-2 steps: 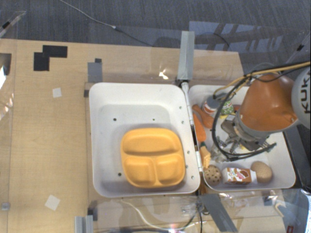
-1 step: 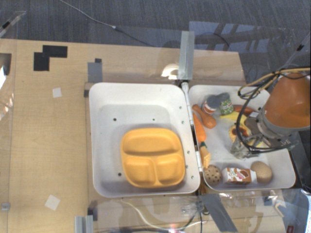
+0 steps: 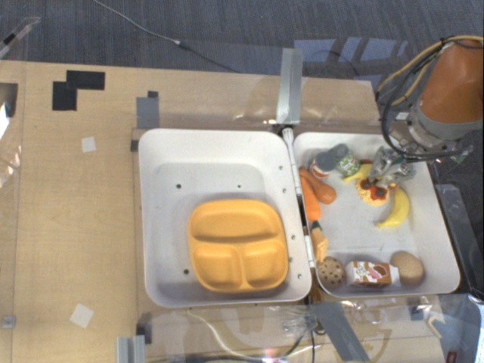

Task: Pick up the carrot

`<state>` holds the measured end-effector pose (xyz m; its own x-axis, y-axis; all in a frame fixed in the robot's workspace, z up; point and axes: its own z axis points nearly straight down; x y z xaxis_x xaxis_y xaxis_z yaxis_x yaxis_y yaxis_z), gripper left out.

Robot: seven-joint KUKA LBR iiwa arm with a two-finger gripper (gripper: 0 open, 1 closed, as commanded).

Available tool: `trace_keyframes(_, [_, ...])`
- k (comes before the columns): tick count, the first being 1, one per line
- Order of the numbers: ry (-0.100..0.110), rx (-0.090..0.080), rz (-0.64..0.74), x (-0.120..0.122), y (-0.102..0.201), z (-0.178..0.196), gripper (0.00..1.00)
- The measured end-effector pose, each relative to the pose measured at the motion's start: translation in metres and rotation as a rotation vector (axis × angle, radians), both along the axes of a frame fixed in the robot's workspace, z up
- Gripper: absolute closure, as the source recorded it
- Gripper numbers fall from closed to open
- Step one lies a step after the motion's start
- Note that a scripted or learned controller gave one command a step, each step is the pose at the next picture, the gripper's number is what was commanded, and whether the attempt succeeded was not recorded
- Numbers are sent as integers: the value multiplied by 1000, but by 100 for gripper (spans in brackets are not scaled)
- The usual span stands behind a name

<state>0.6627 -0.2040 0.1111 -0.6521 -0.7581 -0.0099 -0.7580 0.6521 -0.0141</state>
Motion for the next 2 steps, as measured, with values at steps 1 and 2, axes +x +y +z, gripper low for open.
trace_keyframes(1, [1,-2,215,10,16,69,100])
trace_keyframes(2, [3,-4,504,9,31,102,100])
